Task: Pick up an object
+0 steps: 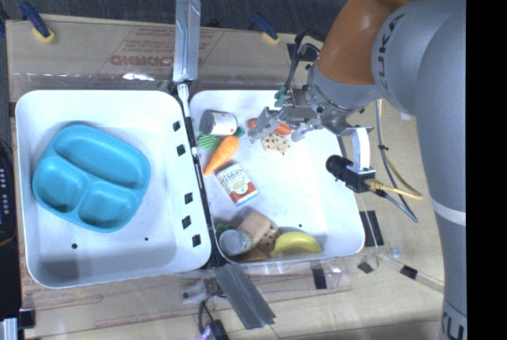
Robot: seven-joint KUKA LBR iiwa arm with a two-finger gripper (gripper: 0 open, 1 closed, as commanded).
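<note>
The hand (279,124), its grip state impossible to tell from above, hovers over a small speckled brown object (275,143) lying in the right bin (317,204) near the carrot (221,155), a piece that looks light and rigid, probably best pinched across its narrow sides.

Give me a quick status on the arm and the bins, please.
Gripper low over right bin, by a speckled item; grip unclear. Carrot, carton, banana lie loose. Blue tray in left bin.
</note>
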